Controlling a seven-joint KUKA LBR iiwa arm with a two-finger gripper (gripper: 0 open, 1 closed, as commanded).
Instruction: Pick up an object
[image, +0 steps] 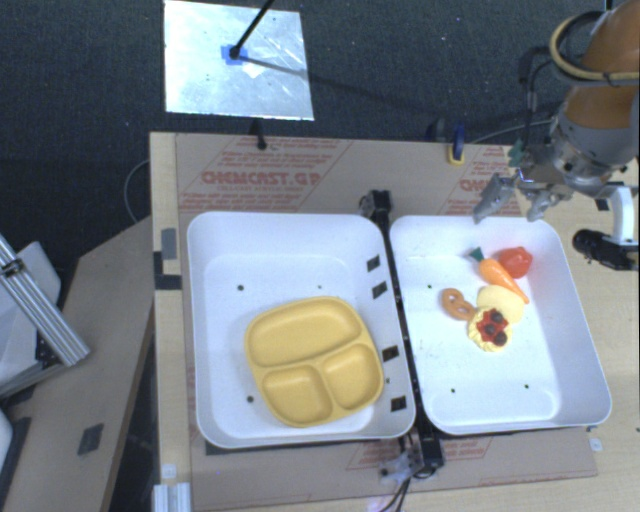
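Overhead, saw two shallow white bins of smooth moulded plastic with rounded corners, set side by side on a tan cardboard sheet printed with red lettering, atop the counter (120, 300). In the left bin (215, 250), found a glossy yellow divided tray (313, 358), rounded-rectangular, with one long compartment and two smaller ones, lying toward the bin's near edge. In the right bin (560, 380), noted a cluster of small toy foods toward the far edge: an orange carrot (500, 278) with a green tip, a shiny red pepper (515, 260) just beside it, a tan pretzel (458, 303), and a pale yellow pastry (494, 322) topped with dark red berries. Above that bin's far edge, spotted the grey metal pincer (514, 200), prongs spread and released, grasping nothing, clear of the toys.
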